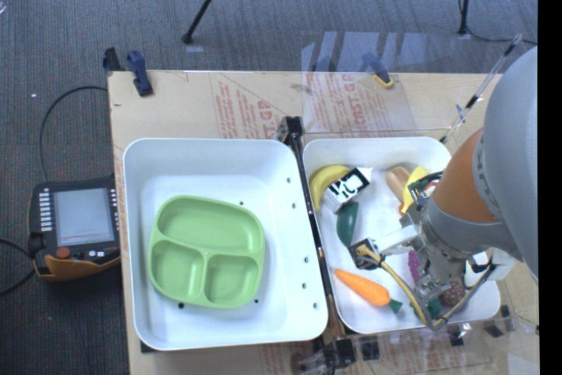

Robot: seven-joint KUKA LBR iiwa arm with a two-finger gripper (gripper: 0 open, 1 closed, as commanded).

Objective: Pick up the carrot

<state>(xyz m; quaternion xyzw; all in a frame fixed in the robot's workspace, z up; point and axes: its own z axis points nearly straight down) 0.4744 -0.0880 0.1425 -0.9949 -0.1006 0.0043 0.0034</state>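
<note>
The carrot point(362, 286), orange with a small green tip at its right end, lies flat near the front of the right bin point(386, 325). My gripper point(428, 284) hangs low over the same bin, just to the right of the carrot and apart from it. Cables and the wrist body cover its lower end. The grey arm with its orange band point(465, 189) comes in from the right above it.
The right bin also holds a yellow banana point(327, 180), a dark green vegetable point(347, 222), a black-and-white item point(351, 183) and a tan piece point(399, 181). A green divided plate point(206, 252) lies in the left bin point(158, 158). A teach pendant point(75, 224) sits left of the bench.
</note>
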